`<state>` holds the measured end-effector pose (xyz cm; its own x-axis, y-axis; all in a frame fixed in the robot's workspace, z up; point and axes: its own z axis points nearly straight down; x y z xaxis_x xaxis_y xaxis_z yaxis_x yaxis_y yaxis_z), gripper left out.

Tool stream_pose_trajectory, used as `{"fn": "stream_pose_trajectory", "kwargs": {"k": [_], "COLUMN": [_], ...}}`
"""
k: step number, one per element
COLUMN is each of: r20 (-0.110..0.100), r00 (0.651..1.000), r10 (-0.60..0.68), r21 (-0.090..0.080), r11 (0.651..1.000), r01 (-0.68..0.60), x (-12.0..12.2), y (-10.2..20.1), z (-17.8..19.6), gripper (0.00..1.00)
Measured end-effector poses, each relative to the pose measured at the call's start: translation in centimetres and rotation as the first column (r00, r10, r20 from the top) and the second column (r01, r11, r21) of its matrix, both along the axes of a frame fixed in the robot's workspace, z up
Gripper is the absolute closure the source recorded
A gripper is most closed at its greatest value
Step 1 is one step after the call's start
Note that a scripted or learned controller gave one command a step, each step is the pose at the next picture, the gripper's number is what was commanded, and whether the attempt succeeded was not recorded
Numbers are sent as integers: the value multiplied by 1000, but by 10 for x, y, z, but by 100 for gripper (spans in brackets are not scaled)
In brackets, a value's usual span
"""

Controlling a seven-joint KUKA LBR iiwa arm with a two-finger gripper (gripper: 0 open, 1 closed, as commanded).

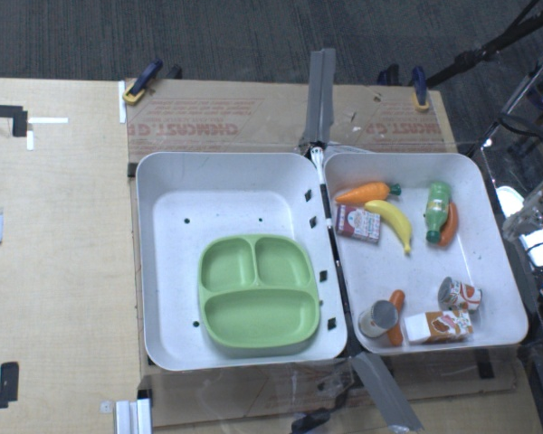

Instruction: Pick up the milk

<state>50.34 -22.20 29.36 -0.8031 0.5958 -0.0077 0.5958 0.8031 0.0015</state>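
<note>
milk (357, 222), as best it could be told apart, was the red-and-white carton in the right bin (494, 242), lying in that bin's upper left part close to the wall shared with the left bin (163, 242). an orange carrot (364, 192) with a green top lay just above the carton, pointing across the bin, and a yellow banana (395, 223) curved down just beside the carton on its right, its upper end close to the carrot. further right stood a green bottle (437, 208), with a slim orange-red piece (450, 225) touching its right side; what that piece was could not be told. the lower part of the same bin held a grey can (376, 319) near the lower left corner, with a small orange item (396, 298) against its right side. a second carton (439, 326), white and orange-brown, lay on its side along the bottom wall, and a small printed can (459, 293) lay tipped just above it. all of these sat well apart from the milk. the left bin held a green divided plate (258, 292), three compartments, lying flat toward the lower middle. both bins sat on a brown board (217, 116) held by blue clamps (145, 80) at the far edge, with a pale wooden bench top (54, 242) to the left.
</note>
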Motion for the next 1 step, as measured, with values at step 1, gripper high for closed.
{"fn": "stream_pose_trajectory", "kwargs": {"k": [1], "r20": [-4], "r00": [995], "r10": [-96], "r21": [2], "r11": [995], "r01": [96], "x": [-25], "y": [-1], "z": [15], "gripper": [100]}}
